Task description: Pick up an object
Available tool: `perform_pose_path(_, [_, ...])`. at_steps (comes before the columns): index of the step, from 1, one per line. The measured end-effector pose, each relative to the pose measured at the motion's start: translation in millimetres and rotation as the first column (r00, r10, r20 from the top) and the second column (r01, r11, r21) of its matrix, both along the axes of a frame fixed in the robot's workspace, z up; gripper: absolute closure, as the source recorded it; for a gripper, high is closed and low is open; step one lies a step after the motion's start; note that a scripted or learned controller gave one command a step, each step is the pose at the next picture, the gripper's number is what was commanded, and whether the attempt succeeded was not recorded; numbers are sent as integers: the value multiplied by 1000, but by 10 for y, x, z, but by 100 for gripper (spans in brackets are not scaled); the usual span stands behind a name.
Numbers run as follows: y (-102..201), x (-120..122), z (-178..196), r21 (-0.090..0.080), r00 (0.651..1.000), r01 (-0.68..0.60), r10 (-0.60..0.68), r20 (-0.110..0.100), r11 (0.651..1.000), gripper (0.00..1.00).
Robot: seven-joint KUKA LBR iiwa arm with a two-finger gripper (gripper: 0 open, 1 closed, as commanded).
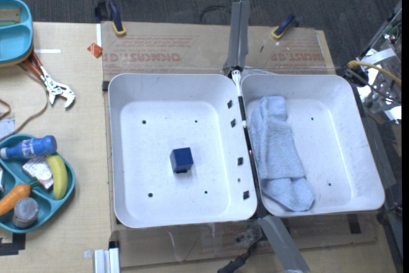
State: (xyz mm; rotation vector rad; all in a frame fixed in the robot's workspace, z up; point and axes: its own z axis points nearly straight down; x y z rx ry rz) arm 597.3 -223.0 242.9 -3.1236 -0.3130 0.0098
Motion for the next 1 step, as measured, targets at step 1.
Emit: perform_pose_path(1, [759,-18,-812,0,1000,-2,2,1,1000,100])
